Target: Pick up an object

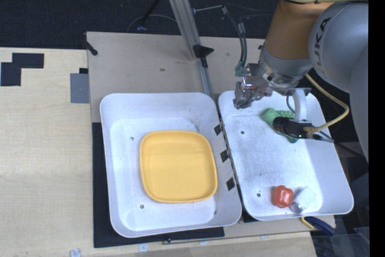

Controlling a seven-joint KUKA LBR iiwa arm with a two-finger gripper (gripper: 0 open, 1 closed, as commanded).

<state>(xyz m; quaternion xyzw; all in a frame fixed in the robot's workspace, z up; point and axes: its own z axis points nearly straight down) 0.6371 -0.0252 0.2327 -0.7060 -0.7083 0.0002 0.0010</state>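
Observation:
My gripper (243,99) hangs over the far left corner of the right bin (264,159), with the grey arm and orange band rising behind it to the right. I see nothing between its fingers. A green object (275,114) lies in the right bin just right of the gripper, partly hidden by a black cable fitting. A red object (281,195) rests near the bin's front edge, touching a small pale clear item (301,200). A yellow square plate (178,165) lies flat in the left bin (120,123).
An aluminium rail (186,21) slants up behind the bins, close to the gripper's left. Black clips (224,147) sit along the seam between the two bins. Cables trail from the wrist over the right bin's far side.

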